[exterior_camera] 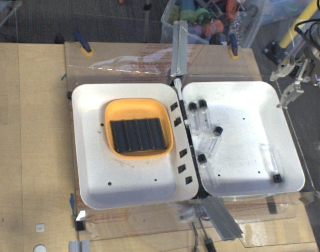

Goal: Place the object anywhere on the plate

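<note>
The plate [139,127] sits in the left bin [89,167], toward that bin's middle and back, and a ridged block [138,135] lies flat on it. Right of the plate, past the divider [182,140] where the two bins meet, the right bin [254,96] holds a cluster of clear capped vials [202,127] close to the divider. One more vial [270,163] lies apart from them, farther right of the plate, near that bin's front right corner.
</note>
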Controlling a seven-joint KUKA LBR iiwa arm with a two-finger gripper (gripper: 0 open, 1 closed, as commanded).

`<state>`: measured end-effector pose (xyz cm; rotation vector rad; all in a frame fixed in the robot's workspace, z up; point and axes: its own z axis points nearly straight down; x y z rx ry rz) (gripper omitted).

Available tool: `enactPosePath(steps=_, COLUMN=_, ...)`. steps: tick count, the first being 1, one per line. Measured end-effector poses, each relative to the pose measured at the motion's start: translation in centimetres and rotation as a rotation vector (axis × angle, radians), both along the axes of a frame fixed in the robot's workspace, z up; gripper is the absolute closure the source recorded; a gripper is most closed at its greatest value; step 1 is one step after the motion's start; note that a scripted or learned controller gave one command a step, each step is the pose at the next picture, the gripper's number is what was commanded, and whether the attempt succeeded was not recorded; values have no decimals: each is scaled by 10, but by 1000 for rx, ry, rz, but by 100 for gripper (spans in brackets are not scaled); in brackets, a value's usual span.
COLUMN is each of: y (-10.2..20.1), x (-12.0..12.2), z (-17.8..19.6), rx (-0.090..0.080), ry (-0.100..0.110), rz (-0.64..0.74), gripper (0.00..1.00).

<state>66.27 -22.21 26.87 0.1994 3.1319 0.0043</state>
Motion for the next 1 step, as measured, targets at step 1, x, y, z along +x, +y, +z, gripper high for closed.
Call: enactPosePath(steps=1, y=1, x=2, z=-7, rx=-1, ry=1, rz=47, gripper=0)
